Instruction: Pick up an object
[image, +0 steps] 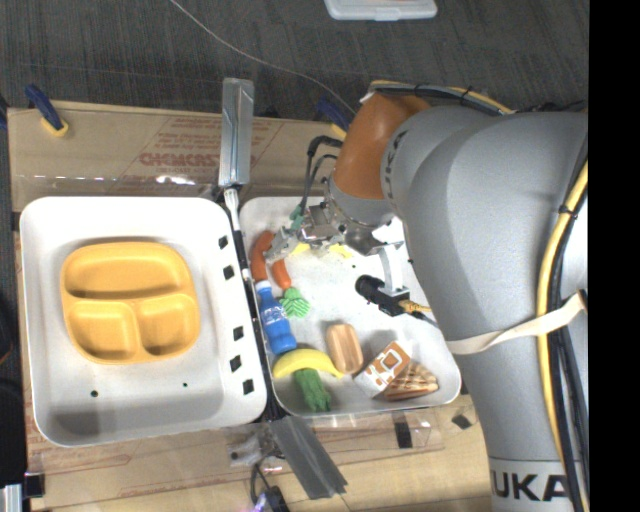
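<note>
We see the grey arm with its orange band (365, 150) reaching in from the right, its two-finger gripper (312, 232) low over the far end of the right white bin (445, 385), just beside an orange carrot-shaped toy (280, 270); we cannot tell how its jaws stand. Nearer us lie a blue bottle (269, 318), a yellow banana (305, 362), a tan wooden block (344, 347) and a waffle-patterned piece (410, 380). In the left white bin (40, 300) sits a yellow divided tray (128, 298)
</note>
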